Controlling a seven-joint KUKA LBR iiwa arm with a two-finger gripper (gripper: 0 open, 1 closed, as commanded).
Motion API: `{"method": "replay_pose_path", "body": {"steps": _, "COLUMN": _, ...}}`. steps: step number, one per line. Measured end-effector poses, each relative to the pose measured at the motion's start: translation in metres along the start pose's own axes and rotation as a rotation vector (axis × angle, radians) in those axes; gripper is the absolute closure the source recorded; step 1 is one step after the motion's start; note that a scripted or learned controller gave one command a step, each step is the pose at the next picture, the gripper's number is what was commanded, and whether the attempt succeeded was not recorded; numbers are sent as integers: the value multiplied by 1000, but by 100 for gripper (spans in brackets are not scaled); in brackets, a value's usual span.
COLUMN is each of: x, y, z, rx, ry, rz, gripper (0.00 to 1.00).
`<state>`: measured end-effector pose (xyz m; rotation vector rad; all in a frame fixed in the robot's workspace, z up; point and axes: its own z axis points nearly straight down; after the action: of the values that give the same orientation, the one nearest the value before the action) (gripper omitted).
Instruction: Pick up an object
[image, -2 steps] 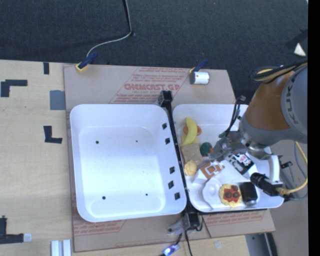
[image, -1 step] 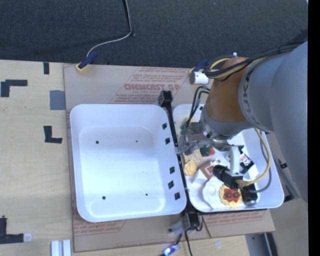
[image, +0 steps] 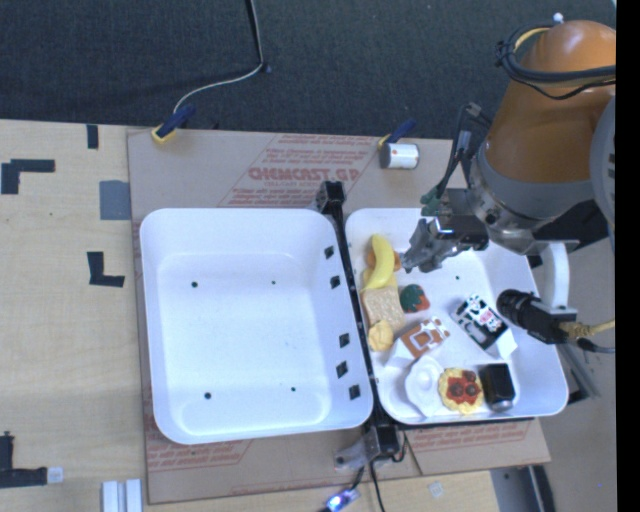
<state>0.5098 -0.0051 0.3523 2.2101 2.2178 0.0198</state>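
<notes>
The right bin (image: 540, 300) holds several small toy objects: a yellow banana (image: 380, 260), a tan bread slice (image: 381, 304), a green and red vegetable (image: 412, 297), an orange and white carton (image: 425, 336), a black and white cow figure (image: 480, 318), a white plate piece (image: 423, 384), a pizza slice (image: 461, 388) and a black block (image: 496, 385). My gripper (image: 420, 252) hangs low over the bin's upper left part, just right of the banana and above the vegetable. Nothing shows between its dark fingers.
The left bin (image: 245, 320) sits beside the right one, with a black divider clip strip (image: 345, 300) between them. A small white cylinder (image: 402, 155) and blue-yellow clamps (image: 172, 122) lie on the cardboard behind the bins. The arm's black cable fitting (image: 530, 312) hangs over the right bin.
</notes>
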Motion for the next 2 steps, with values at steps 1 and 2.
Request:
{"method": "replay_pose_path", "body": {"steps": 1, "x": 65, "y": 16, "z": -108, "rx": 4, "ry": 1, "rz": -7, "gripper": 100}}
{"method": "replay_pose_path", "body": {"steps": 2, "x": 76, "y": 46, "z": -187, "rx": 7, "ry": -2, "rz": 0, "gripper": 100}}
